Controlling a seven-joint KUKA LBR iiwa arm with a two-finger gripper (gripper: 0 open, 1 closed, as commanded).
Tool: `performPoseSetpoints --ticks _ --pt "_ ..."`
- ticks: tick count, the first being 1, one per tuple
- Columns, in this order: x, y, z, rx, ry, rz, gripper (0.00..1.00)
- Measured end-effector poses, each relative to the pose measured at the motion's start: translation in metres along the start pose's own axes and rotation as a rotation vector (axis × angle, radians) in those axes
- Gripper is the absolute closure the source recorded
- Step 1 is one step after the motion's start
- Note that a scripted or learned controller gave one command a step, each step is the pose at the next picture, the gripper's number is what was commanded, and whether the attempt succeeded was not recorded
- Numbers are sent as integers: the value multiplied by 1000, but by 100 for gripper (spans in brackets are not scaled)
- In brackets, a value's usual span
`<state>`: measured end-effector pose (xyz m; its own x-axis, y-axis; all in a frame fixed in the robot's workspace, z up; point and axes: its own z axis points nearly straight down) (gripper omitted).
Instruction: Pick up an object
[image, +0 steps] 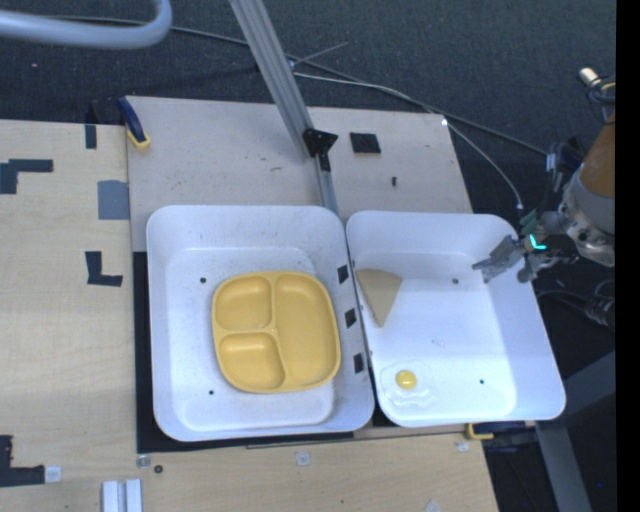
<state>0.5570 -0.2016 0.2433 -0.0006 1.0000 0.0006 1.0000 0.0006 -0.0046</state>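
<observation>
Overhead view. Tool (508, 258) hovers at right bin's (520, 400) far-right rim, holding nothing; finger gap can't be told. Candidates w/in that bin: tan wedge (380, 293) at left, fried-egg toy (407, 383) near edge. Best approach, likely: travel left, descend vertically, centred over wedge.

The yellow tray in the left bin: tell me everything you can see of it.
The yellow tray is a rounded-corner plate, plastic by its look, split by raised ridges into three compartments: two along its far side and one at its near left. It lies flat, right way up, turned slightly askew, on the floor of the left bin, near the middle. The bin alone touches it.
</observation>
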Motion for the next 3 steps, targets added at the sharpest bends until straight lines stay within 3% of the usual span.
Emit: performPoseSetpoints --ticks 1,3 --pt "0 1 -1 -3 -1 -1 0" --pt "-8 2 90 1 -1 0 0"
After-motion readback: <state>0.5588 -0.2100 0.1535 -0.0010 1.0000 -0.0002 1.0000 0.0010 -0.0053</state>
